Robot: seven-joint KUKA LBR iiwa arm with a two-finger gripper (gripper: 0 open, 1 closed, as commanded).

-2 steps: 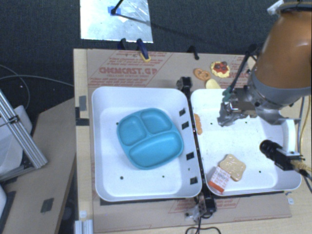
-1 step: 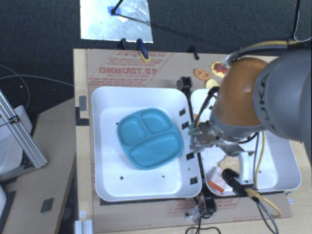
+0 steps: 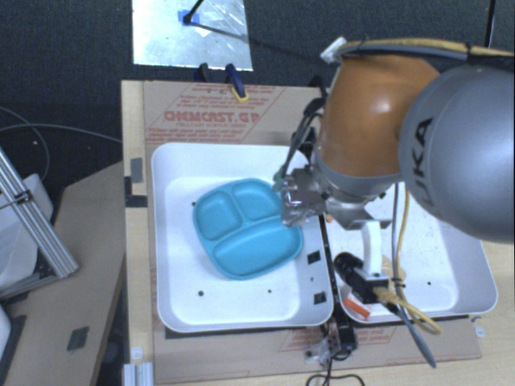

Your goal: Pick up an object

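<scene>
Blue tray (image 3: 245,230) flat in left bin (image 3: 181,300) | hand (image 3: 291,203) at tray's right rim, likely for an edge grasp | grip state unclear

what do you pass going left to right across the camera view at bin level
aluminium frame rails → left white bin → blue divided plate → gripper at the plate's right edge → right white bin

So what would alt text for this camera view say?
A grey and orange robot arm reaches over two white bins, its gripper at the edge of a blue divided plate in the left bin.
</scene>
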